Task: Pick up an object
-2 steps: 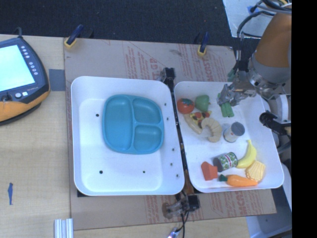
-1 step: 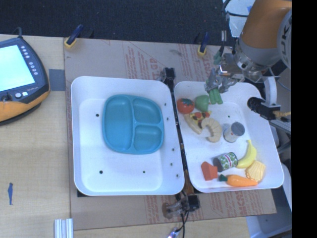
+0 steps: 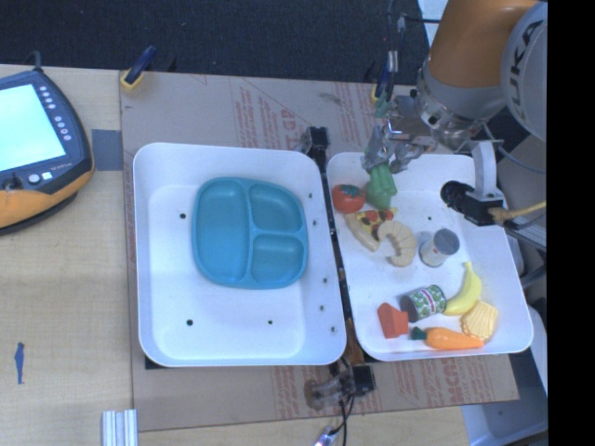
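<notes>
From above, the gripper (image 3: 384, 159) hangs at the right bin's (image 3: 517, 277) far-left corner, and a green toy (image 3: 380, 189) sits between its fingers, held just beside a tomato (image 3: 349, 198) near the dividing rim. Other toys crowd that bin's middle and near edge: a banana (image 3: 467, 291), a carrot (image 3: 447, 339), a can (image 3: 425, 300). The left bin (image 3: 163, 277) carries a blue divided plate (image 3: 249, 231) with bare floor all around it.

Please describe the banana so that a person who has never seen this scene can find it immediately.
Look at the right white bin, the one crowded with toy food. Near its lower right part, the banana lies between a green can and a pale yellow ridged piece. It is the only long, curved, plain yellow thing there; the carrot below it is orange.
</notes>
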`<action>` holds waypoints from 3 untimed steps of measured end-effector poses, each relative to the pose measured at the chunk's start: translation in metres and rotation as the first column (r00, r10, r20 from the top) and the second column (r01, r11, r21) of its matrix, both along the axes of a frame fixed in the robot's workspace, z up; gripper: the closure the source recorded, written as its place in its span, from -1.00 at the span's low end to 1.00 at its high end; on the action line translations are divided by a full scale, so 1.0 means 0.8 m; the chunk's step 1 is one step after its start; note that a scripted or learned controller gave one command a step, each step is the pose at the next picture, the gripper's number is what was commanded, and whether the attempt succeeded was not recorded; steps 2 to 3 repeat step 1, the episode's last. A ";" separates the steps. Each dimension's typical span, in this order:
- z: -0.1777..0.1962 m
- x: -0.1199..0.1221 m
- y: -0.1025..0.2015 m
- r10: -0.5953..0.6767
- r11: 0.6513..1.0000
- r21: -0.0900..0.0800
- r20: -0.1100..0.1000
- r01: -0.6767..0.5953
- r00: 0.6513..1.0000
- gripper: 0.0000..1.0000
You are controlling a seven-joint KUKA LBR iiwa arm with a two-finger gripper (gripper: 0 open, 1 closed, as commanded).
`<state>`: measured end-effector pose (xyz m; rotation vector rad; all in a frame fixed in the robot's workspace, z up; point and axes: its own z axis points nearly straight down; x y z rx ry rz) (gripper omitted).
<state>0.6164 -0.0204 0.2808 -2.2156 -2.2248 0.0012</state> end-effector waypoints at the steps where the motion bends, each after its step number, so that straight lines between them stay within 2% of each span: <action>1: 0.017 -0.015 0.080 0.000 1.000 0.000 0.001 0.000 1.000 1.00; 3: 0.017 -0.015 0.080 0.000 1.000 0.000 0.001 0.000 1.000 1.00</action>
